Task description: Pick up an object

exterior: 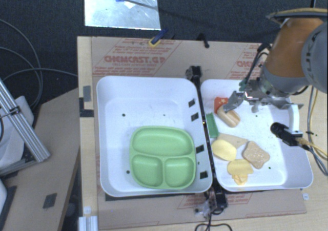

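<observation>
The right bin [300,173] holds several toy foods. A tan bun [229,118] lies beside a red piece [220,103] near the bin's left wall. Further forward are a pale wedge [233,139], a round yellow piece [223,150], a brown bread slice [255,155] and a yellow lump [240,169]. A green strip [211,125] leans on the divider. My gripper [244,105] hangs over the back of the right bin, just right of the bun and the red piece. It is open, with white bin floor showing between its fingers [233,102].
A green three-compartment plate [163,157] lies in the front of the left bin [110,122]. A black-tipped part on a white bracket [282,131] sticks out below the wrist over the right bin. Cables run along the right edge.
</observation>
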You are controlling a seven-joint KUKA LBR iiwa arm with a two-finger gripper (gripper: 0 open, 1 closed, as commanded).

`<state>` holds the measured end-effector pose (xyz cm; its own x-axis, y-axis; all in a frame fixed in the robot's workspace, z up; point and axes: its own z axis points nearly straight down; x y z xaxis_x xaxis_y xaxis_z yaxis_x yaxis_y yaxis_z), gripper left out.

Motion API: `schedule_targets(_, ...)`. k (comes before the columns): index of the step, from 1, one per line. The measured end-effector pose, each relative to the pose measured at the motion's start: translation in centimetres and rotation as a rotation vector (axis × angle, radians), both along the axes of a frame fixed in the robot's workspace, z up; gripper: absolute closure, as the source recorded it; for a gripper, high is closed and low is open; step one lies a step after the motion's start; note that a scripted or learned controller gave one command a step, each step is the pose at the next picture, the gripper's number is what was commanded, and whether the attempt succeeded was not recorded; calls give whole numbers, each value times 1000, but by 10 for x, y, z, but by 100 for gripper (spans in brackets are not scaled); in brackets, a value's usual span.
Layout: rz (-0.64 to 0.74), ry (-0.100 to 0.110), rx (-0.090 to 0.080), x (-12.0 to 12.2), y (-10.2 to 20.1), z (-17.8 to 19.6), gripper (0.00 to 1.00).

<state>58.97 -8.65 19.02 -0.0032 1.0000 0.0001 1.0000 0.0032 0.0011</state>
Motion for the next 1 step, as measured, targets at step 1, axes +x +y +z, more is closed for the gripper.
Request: schedule_targets(1, -3, 7, 2, -90, 16, -6, 0)
